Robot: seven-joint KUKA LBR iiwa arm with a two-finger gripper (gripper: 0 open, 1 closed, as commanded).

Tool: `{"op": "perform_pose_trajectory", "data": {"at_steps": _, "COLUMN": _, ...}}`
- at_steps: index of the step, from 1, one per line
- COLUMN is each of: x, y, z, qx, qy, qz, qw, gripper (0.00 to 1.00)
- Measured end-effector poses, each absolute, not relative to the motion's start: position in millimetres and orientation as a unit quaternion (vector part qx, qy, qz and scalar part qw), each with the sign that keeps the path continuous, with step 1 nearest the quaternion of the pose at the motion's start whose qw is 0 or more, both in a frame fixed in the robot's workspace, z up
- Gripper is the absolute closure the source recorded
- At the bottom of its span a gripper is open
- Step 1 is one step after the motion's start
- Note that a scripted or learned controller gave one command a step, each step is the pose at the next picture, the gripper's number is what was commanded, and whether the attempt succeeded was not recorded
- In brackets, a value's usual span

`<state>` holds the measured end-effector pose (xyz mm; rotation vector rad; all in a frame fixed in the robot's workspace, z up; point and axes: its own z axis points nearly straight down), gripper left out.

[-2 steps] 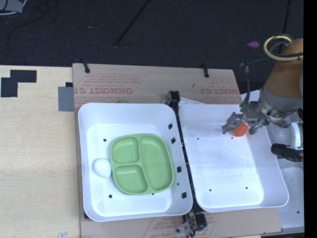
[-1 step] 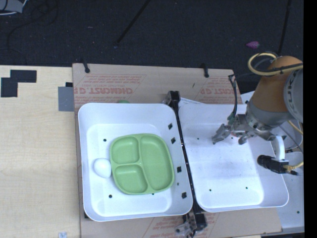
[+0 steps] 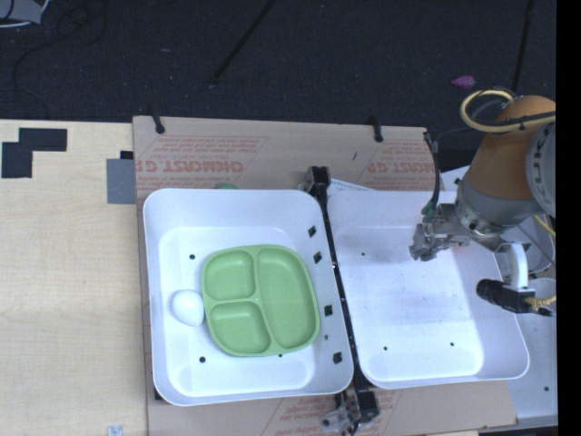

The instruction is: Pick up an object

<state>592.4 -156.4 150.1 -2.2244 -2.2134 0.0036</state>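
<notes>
A green three-compartment plate (image 3: 260,299) lies flat in the left white bin (image 3: 172,216). A small white egg-shaped object (image 3: 188,308) rests against the plate's left edge. My gripper (image 3: 425,247) hangs over the upper right part of the right bin (image 3: 495,357), far from both objects. Nothing shows between its fingers.
A black divider (image 3: 331,289) runs between the two bins. Cardboard (image 3: 272,157) lies under them, with light wooden bench (image 3: 64,280) to the left. A black part (image 3: 508,295) of the arm's hardware sticks over the right bin's right rim.
</notes>
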Motion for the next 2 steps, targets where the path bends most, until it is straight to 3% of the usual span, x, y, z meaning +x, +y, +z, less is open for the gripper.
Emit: {"op": "perform_pose_trajectory", "data": {"at_steps": 2, "x": 595.3, "y": -158.9, "z": 264.5, "qx": -0.707, "qy": -0.707, "qz": -0.0009, "qw": -0.002, "gripper": 1.0}}
